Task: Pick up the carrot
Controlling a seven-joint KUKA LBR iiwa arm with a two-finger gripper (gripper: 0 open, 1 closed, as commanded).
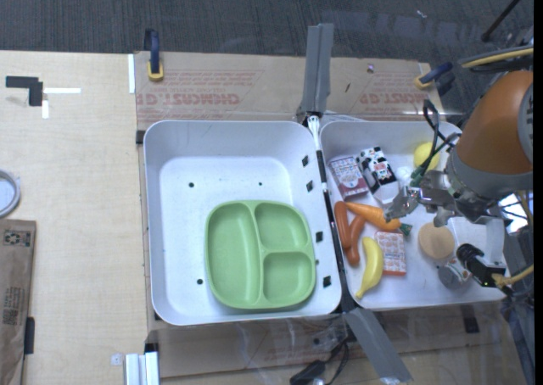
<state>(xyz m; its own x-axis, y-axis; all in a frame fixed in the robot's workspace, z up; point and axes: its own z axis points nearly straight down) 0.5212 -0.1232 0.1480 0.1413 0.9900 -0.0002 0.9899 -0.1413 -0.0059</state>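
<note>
Two bins are sitting side by side on the bench. The left bin [170, 205] is holding a divided plate [260, 253] toward its near side. In the right bin [373, 294], the carrot [372, 214] is lying near the left wall, with a sausage [344, 231] just beside it on the left and a banana [370, 265] in front. The gripper [409, 202] is hanging at the carrot's right end.
</note>
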